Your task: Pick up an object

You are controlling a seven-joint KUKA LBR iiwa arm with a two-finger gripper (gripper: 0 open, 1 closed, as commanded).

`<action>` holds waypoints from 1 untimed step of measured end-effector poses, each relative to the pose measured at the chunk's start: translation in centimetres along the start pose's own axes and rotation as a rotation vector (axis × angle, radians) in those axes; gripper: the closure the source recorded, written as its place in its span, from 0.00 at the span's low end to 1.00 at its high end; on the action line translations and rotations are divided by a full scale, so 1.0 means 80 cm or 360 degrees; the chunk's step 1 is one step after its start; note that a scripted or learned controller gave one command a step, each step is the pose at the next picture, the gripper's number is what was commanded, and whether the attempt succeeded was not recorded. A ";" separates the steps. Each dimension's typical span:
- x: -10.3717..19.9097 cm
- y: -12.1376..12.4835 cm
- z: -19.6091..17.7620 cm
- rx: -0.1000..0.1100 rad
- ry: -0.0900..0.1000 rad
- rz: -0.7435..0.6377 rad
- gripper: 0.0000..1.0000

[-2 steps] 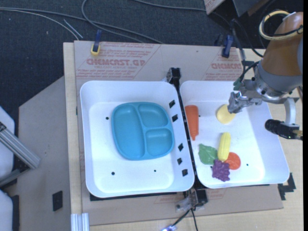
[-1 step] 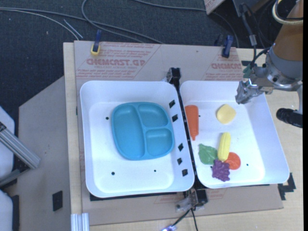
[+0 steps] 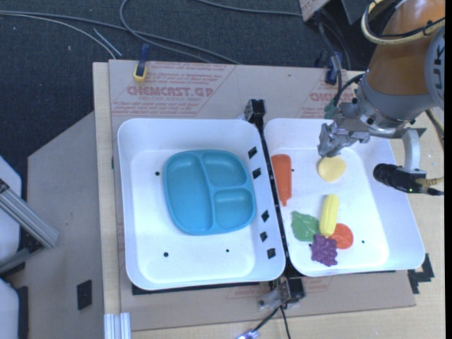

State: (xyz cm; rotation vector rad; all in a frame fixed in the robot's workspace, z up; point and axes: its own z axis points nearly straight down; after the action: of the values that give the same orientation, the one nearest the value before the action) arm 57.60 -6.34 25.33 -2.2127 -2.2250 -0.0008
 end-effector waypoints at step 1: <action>0.070 -0.017 -0.002 0.0001 0.0000 0.0000 1.00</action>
State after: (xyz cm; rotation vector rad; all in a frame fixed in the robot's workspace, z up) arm 56.20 -0.79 25.49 -2.2124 -2.2246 0.0002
